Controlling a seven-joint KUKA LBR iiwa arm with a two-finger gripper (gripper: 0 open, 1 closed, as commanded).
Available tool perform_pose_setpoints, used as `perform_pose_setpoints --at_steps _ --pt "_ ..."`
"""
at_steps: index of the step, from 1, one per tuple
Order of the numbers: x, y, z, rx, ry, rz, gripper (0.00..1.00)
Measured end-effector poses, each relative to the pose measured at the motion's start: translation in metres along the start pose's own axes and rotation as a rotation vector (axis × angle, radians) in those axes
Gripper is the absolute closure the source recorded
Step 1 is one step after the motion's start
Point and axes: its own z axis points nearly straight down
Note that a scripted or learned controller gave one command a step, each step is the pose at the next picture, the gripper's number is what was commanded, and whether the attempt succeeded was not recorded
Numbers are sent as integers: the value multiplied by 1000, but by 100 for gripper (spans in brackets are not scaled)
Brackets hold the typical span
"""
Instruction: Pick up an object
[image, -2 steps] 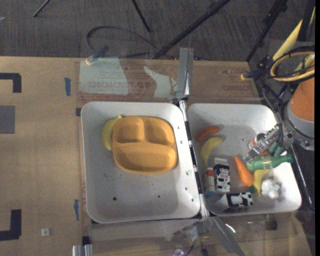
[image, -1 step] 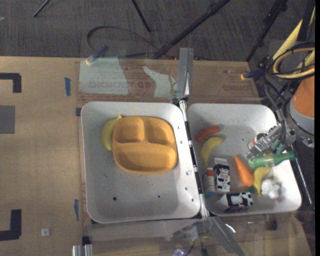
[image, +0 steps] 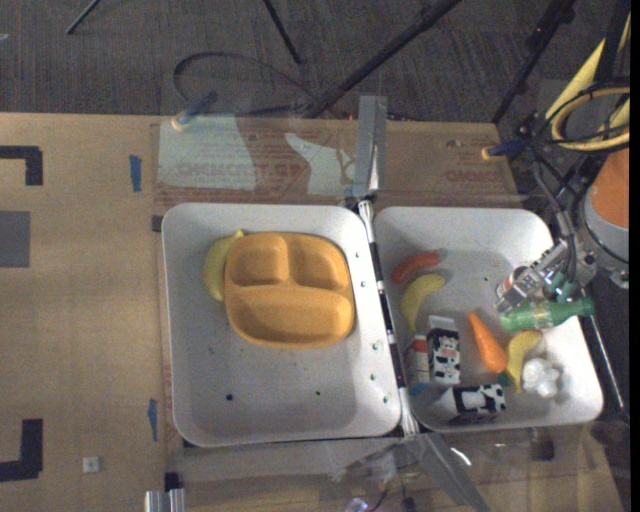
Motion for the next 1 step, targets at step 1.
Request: perform_pose_setpoints --at_steps 1 --pt "5 -14 12 7 7 85 100"
